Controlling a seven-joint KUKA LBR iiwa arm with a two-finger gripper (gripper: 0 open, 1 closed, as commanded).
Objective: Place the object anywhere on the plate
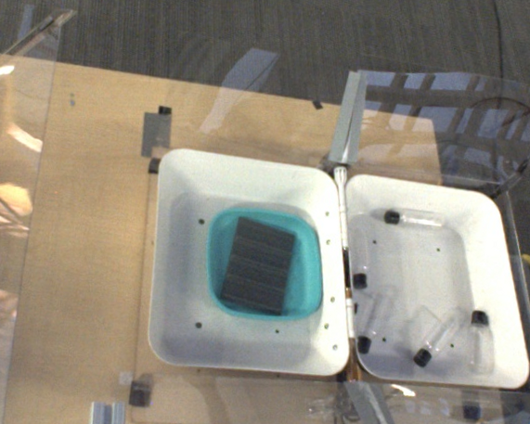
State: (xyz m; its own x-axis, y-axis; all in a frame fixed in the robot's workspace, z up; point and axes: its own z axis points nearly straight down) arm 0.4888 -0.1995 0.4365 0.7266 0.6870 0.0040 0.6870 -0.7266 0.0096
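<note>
Bench: pale wood [76, 235] ran across the left of the frame, with glare and reflections washing over its far left edge.
Bracket: a small dark grey fitting [159, 134] sat just off the upper-left corner of the left bin, and a second small dark piece [140, 392] lay on the wood below that bin's lower-left corner.
Left bin: the shallow white tray [170, 328] sat left of centre, its right rim up against the neighbouring tray.
Plate: a teal dish with rounded corners [309, 257] lay flat in the middle of the left bin.
Block: and there it was, a dark grey ribbed slab [259, 265] lying flat on the plate, near its centre and turned slightly off square, with teal showing all round it.
Metal strip: a grey bar [348, 121] ran up from the seam between the two trays toward the top of the frame.
Right bin: the second white tray [502, 360] filled the right of centre.
Vials: several clear tubes with black caps lay scattered in the right bin, one on its side near the upper rim [414, 218], one slanted in the lower middle [434, 342], one toward the lower right [479, 331], and more along the left wall, too faint to count.
</note>
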